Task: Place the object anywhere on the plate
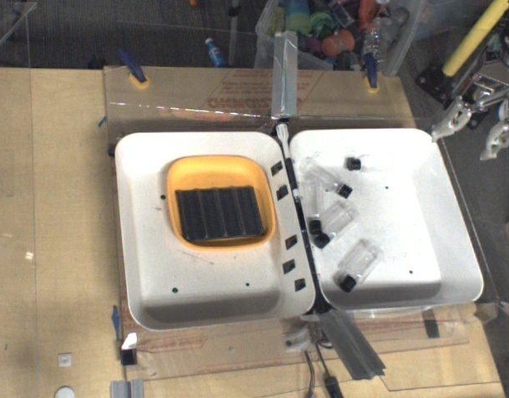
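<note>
An orange-yellow plate [181,175] lies in the left bin [138,255]. A dark, ribbed rectangular object [218,214] rests flat on the plate and covers most of its middle. Several clear plastic vials with black caps lie loose in the right bin [420,222]: one [329,187] near the divider, one [337,222] below it, and one [356,264] nearer the front. A small black piece [352,163] sits alone towards the back. My gripper [472,133] hangs beyond the right bin's far right corner, off the bins, open with nothing between its fingers.
A grey divider [292,214] with black clips runs between the two bins. A clear box of coloured toys [337,11] stands behind the bench. A yellow bar [480,23] slants at the top right. Wooden bench surface surrounds the bins.
</note>
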`<control>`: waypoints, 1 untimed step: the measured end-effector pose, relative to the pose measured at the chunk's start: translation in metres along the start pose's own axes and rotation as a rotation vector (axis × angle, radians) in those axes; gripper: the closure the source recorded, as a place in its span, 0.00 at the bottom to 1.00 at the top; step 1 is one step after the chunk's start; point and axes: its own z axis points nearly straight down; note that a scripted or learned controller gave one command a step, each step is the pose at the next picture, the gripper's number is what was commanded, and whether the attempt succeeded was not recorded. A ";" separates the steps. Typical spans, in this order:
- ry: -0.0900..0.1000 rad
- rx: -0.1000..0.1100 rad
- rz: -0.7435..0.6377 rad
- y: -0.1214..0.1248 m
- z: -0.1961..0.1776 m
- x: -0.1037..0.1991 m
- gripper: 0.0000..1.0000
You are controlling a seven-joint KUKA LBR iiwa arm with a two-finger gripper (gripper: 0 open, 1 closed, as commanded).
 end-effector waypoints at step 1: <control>-0.001 -0.014 -0.318 0.005 0.044 -0.002 0.00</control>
